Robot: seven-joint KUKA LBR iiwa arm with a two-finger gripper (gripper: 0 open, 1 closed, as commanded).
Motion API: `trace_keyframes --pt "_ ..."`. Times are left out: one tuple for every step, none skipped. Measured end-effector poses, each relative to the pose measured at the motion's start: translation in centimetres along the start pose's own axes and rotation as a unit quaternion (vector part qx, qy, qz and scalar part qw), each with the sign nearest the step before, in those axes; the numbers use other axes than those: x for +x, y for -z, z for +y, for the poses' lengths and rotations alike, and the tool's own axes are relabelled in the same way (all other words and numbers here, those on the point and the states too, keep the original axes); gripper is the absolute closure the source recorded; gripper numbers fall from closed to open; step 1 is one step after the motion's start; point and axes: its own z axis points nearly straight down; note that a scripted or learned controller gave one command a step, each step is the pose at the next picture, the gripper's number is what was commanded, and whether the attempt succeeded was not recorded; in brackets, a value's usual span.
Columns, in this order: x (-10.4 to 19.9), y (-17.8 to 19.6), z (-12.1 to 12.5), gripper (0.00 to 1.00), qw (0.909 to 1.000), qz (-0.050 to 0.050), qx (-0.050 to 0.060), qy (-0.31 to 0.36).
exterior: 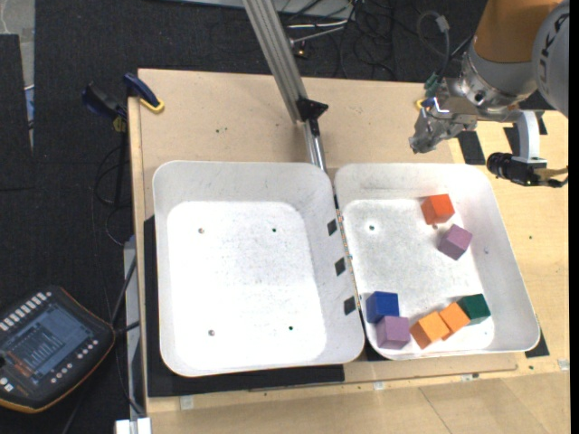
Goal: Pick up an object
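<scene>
A pale wooden bench (235, 116) is sitting on a dark floor strewn with cables, and it is carrying two shallow white bins side by side. The left bin (181, 188) is lying beside the right bin (511, 269), their inner rims touching along a row of small black clips. A grey metal pole (276, 48) is slanting down from the top edge to the point where the bins are meeting. The grey and orange arm (511, 25) is reaching in from the upper right, and its hand (427, 136) is hanging over bare bench just beyond the right bin's far rim, gripping nothing; how far open it is I cannot tell. A control pendant (45, 346) is resting off the lower left corner. Blocks are lying in the right bin: an orange block (438, 208) and a purple block (455, 240) near the far side, and along the near rim a blue block (382, 305), a second purple block (393, 331), two orange blocks (441, 325) touching, and a green block (473, 308).
</scene>
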Motion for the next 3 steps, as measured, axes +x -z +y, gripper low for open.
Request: trace_keyframes --pt "4.8 0.1 -2.6 1.0 1.0 0.001 0.003 0.002" --pt "9.5 -0.6 -3.6 1.0 1.0 0.001 0.004 0.002" --pt "14.2 -2.9 -6.0 1.0 1.0 0.001 0.005 0.002"
